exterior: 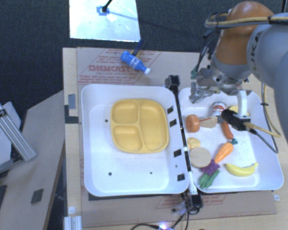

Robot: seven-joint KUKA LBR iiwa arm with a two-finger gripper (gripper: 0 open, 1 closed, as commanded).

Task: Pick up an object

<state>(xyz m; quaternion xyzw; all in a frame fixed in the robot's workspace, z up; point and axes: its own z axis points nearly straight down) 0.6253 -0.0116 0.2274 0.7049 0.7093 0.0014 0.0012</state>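
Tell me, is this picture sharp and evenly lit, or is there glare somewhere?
Camera view: mostly sharp, with even light and faint shadows; the two shallow white plastic bins look bright, nearly washed out; the shiny square metal sheet at the top reflects light in pale patches; the grey arm with its orange band looms large and slightly soft near the lens.

Two white bins (93, 176); one yellow divided tray (138, 125); one banana (240, 168); two carrots (223, 151); one blue bottle (134, 62); one grey arm (273, 47)
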